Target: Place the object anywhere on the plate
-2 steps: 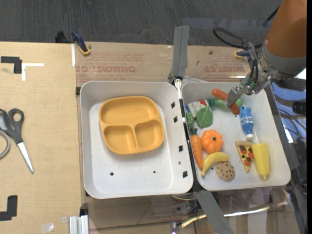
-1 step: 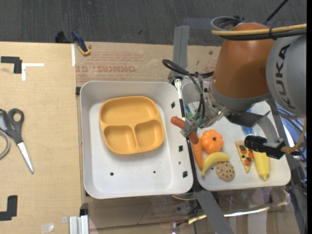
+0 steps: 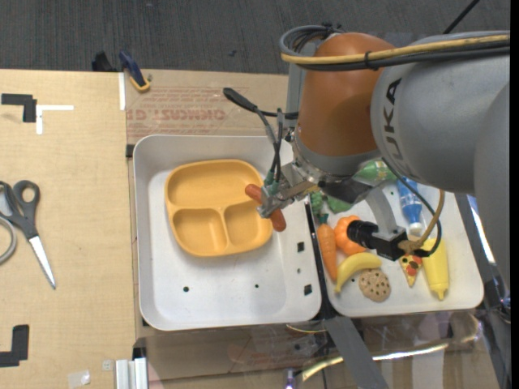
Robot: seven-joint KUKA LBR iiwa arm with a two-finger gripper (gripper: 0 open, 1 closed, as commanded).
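We see the pincer gripping a red sausage over the yellow plate's right edge. The plate lies in the left bin.

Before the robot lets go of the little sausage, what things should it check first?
1. Sausage between the gripper fingers: ok, it looks pinched there.
2. Sausage over the yellow plate: not quite ok, it hangs at the plate's right rim.
3. Plate has free room: ok, its three compartments look bare.
4. Plate sits flat in the left bin: ok.
5. Height of sausage above the plate: cannot tell from this slanted view.
6. Other toy food, like the banana and the cookie, out of the way: ok, they lie in the right bin.
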